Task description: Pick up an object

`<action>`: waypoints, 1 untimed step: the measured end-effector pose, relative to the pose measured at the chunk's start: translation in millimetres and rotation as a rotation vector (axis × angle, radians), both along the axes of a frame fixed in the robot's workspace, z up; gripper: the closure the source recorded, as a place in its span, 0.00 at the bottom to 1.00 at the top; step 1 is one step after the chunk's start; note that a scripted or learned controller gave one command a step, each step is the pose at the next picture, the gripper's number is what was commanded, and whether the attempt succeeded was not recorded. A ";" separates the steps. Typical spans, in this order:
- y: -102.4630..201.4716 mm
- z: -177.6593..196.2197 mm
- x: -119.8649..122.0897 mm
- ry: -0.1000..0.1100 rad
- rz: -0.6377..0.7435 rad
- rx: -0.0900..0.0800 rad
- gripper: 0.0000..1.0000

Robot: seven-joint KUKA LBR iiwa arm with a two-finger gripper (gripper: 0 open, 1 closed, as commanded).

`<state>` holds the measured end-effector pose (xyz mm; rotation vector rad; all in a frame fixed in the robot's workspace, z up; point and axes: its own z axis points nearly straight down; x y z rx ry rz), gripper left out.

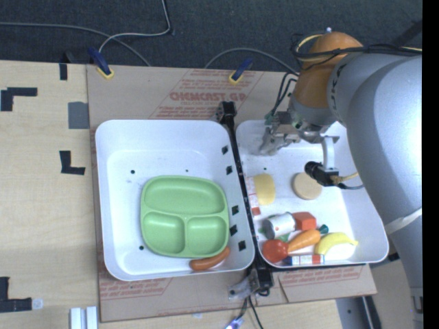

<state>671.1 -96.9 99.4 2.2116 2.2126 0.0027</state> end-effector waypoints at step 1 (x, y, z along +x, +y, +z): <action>0.1 -0.2 -0.1 0.000 0.000 0.000 0.00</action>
